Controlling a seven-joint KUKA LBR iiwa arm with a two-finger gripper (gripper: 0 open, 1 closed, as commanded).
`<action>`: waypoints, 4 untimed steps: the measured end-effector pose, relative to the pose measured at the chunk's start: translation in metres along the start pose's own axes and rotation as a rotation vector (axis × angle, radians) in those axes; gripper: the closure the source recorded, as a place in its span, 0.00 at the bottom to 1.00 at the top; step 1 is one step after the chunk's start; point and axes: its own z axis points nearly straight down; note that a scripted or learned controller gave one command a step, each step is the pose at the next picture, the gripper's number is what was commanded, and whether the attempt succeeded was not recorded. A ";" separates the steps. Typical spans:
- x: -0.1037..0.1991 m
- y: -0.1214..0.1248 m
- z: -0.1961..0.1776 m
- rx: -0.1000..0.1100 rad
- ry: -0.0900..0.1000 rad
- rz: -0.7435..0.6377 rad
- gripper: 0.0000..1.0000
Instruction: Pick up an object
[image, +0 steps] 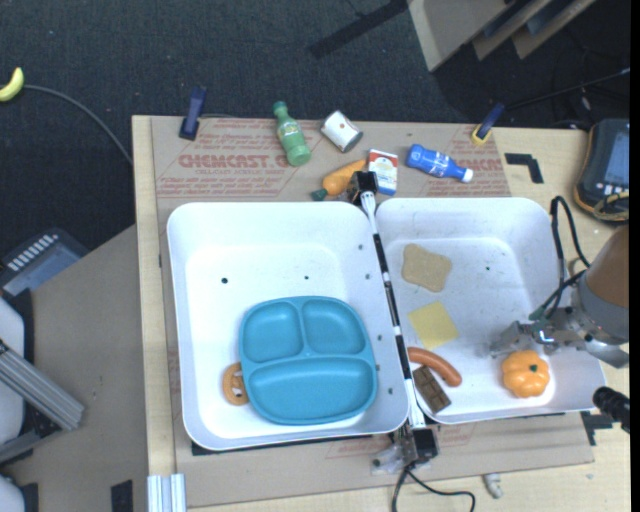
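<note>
Across the bench lie two white bins, the left bin (200, 250) and the right bin (480, 215), one arm (608, 290) entering from the right. Left bin: one blue divided plate (305, 358), with one small pretzel-like piece (234, 383) tucked at its left edge. Right bin: one toast slice (426, 267), one yellow cheese square (433, 324), one sausage (436, 365), one dark chocolate-like bar (431, 389) and one small orange pumpkin (525, 373), the likely target, at the near right. The gripper (527, 337) hangs just beyond the pumpkin; whether its fingers stand apart or together cannot be told. A sound grasp probably calls for centring over the pumpkin's round body, descending squarely, and closing across its widest part, clear of the bin wall. Beyond the bins: one green bottle (292, 134), one blue bottle (438, 163), one small carton (382, 171).
</note>
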 end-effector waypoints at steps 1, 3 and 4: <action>0.045 0.092 -0.013 -0.004 -0.001 -0.003 0.00; 0.106 0.056 0.013 -0.001 -0.001 -0.001 0.00; 0.106 0.000 0.013 -0.001 -0.001 0.000 0.00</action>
